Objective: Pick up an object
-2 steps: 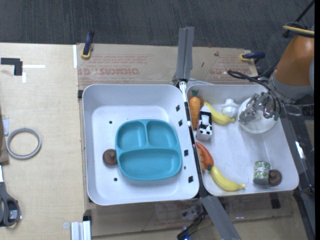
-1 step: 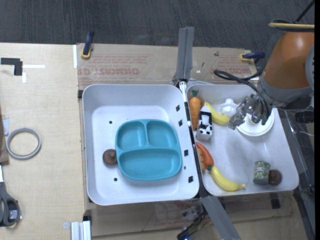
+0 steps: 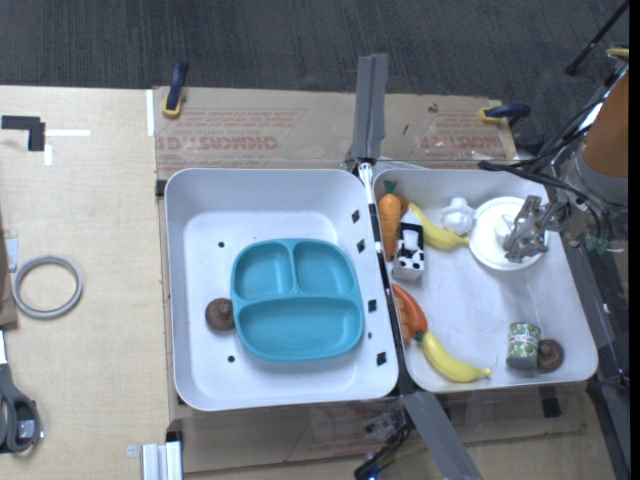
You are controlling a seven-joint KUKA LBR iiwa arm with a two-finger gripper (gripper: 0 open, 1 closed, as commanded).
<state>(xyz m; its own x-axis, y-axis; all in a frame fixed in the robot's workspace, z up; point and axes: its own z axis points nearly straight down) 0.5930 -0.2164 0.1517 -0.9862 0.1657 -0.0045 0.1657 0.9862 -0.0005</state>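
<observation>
a: we start at the jaws. they hang over the small white plate in the far right part of the right bin, and we cannot tell whether they are spread or pressed together; the metal parts blur into one another from this height. we see nothing pinched between them.

b: agreed. just left of that plate we see a white lump, too small for us to name, and beside it a yellow banana lying at a slant.

a: further left, against the wall that divides the bins, we see an orange carrot standing on end along the wall, with a black and white cow toy just below it.

b: below the cow we see an orange and red piece, and a second banana curving toward the near edge. in the near right corner we see a small green-labelled can touching a brown round thing.

a: any of these could be the thing to pick; all rest on the bin floor.

b: in the left bin we see a teal divided plate in the middle, with a brown round object just at its left edge.

a: out on the surface at the far left we see a grey ring and scissors.
</observation>
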